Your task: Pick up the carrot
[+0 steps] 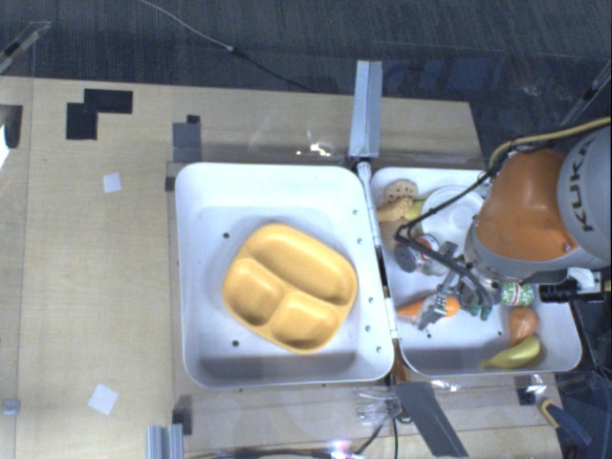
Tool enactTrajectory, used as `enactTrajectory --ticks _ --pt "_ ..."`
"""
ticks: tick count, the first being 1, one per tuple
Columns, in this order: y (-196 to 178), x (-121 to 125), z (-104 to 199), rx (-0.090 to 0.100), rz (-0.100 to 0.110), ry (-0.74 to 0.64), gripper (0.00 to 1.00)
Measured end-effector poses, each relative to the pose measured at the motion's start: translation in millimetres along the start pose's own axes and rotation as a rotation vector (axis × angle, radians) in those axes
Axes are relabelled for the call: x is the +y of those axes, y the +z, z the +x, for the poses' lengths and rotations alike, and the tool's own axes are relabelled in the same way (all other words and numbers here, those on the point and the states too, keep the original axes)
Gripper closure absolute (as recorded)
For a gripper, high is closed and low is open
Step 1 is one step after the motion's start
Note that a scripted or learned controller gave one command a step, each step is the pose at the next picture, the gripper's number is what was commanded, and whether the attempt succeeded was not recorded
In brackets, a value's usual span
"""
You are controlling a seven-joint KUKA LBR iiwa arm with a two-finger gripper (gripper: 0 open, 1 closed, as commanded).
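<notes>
The two-finger metal gripper sits in the right white bin, clenched on the small orange carrot at its nine o'clock.

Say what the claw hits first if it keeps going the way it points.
Probably the carrot: the claw points down and toward the left bin, with the carrot right at its tip. Height above it is unclear from this slanted view.

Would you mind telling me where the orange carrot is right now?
In the camera view, the orange carrot lies in the right white bin, near its left wall, just beside the gripper.
</notes>
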State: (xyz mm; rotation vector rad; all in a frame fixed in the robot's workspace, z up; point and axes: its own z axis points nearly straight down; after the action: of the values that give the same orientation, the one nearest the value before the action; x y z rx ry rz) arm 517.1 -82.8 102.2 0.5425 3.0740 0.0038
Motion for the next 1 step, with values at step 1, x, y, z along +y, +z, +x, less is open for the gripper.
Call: enactTrajectory --ticks 1 --pt "12.9 -0.4 -2.0 0.009 0.003 0.038 0.00"
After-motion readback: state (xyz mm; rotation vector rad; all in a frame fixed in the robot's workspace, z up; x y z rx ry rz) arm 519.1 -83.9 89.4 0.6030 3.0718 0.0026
